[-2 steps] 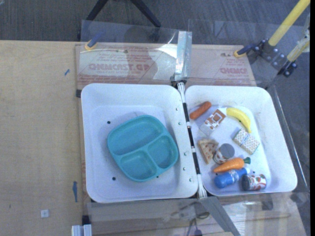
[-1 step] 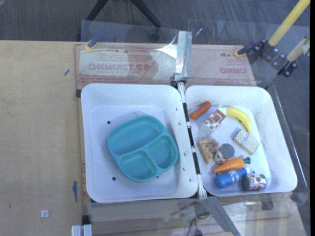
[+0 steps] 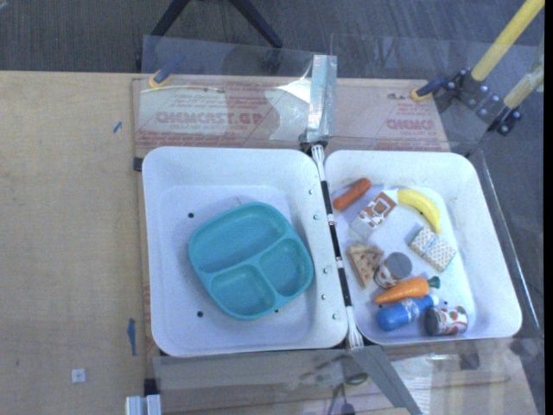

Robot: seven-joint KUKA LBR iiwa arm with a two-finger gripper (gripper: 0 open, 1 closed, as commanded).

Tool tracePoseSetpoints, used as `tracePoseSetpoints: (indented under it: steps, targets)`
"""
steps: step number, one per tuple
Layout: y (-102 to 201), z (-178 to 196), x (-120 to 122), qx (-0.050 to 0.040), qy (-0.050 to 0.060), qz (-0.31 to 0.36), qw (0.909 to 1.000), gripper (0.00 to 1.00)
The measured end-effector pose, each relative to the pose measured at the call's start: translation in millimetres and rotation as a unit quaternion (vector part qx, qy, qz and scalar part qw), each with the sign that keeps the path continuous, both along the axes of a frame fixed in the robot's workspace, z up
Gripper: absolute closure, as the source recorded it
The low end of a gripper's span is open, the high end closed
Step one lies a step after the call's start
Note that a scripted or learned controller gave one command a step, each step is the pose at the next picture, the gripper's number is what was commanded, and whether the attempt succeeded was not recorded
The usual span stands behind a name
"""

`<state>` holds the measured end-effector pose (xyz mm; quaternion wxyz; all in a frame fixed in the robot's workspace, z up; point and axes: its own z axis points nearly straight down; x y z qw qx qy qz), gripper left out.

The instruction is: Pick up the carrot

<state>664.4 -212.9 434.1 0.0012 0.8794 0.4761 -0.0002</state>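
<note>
At five o'clock in the right bin [image 3: 486, 199], the carrot [image 3: 403, 290] is seen, a blue bottle [image 3: 401, 316] at its six o'clock; the gripper's state cannot be told.

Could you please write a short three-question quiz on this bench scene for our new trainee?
1. True or false: the carrot lies in the right bin.
2. What sits in the left bin? A) a teal divided plate B) a banana C) a blue bottle
3. Which item touches the carrot's lower side?

Key: 1. True. 2. A. 3. The blue bottle, lying just below it; the banana lies farther up that bin.
</note>
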Motion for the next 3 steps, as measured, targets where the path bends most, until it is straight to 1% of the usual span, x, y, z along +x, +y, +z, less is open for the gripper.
tracePoseSetpoints:
  steps: [1,2,3]
  targets:
    - [-1,0,4,-0.0003,0.000,0.033,0.9995,1.00]
    - [1,0,3,0.0003,0.000,-0.165,0.9862,1.00]
    - [9,0,-11,0.0011,0.003,-0.347,0.9378,1.00]
